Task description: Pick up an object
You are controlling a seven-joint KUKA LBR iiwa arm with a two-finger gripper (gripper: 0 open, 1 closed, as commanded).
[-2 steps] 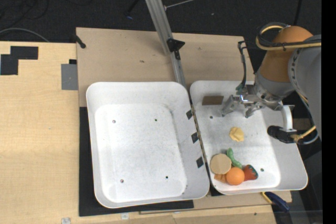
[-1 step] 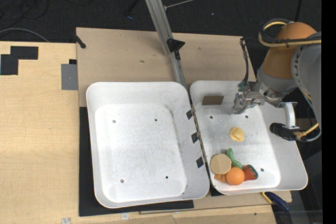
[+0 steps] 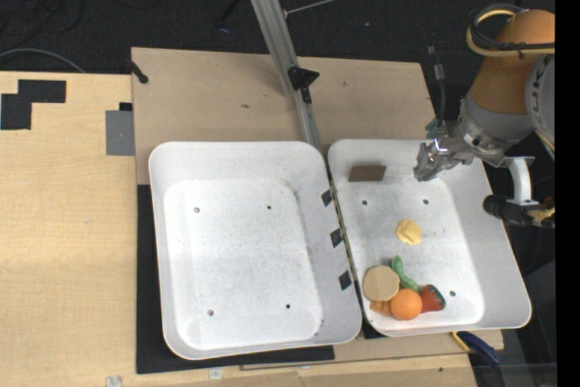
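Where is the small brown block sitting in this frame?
The brown block lies in the right bin, near its far left corner, left of the gripper and well above the yellow piece.

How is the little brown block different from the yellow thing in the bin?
The brown block is dark, flat and rectangular; the yellow thing is bright, lumpy and rounded. The brown block lies near the bin's far edge, level with the gripper; the yellow thing sits nearer the middle. Both lie alone in the right bin, apart from the pile at its near edge.
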